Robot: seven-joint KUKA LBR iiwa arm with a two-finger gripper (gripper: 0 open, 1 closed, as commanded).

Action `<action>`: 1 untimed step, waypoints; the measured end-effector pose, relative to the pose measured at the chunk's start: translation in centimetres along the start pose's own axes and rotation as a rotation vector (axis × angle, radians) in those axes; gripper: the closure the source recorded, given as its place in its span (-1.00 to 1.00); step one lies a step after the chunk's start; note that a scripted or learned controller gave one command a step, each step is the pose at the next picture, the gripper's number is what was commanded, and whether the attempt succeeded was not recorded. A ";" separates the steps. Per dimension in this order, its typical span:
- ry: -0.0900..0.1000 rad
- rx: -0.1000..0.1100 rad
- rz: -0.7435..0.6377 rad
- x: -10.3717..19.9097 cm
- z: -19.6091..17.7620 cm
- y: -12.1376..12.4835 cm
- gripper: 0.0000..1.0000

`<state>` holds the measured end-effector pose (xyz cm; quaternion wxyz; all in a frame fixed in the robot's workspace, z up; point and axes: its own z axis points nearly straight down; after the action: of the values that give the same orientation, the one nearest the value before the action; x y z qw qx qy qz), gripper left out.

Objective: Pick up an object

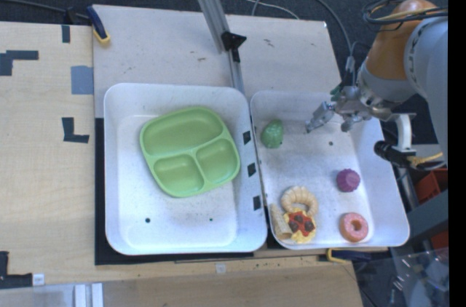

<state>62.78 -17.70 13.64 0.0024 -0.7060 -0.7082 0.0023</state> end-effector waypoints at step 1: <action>-0.002 -0.004 0.001 0.1 5.1 0.0 -1.00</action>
<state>62.73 -17.62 8.58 0.0002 -0.7062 -0.7080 0.0014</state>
